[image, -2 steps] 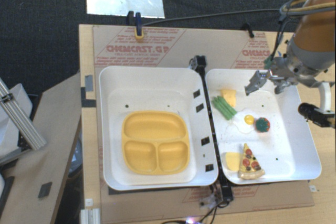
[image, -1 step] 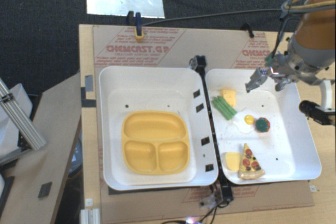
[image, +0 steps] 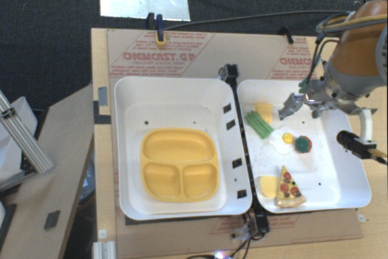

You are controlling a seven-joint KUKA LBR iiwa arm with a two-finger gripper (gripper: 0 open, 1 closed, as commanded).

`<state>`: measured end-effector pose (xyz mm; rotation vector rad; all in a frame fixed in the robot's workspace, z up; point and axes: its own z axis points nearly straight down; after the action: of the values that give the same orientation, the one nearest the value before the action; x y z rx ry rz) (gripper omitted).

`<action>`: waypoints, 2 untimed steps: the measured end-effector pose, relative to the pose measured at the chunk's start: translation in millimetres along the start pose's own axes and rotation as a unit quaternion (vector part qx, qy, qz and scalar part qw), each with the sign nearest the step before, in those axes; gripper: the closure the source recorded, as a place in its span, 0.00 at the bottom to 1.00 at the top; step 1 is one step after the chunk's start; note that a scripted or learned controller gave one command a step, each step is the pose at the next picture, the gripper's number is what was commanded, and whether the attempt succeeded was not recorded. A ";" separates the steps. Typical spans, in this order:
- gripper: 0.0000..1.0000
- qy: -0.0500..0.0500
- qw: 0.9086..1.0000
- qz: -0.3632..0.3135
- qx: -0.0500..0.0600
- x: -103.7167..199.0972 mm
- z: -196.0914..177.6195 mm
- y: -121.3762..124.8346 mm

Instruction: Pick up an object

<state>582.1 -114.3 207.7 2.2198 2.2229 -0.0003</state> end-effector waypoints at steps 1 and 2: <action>0.00 0.000 1.000 0.000 0.000 1.5 55.2 10.0; 0.00 0.000 1.000 0.000 0.000 1.6 113.7 3.4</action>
<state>585.5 -112.7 94.0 2.2209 2.2236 -0.0003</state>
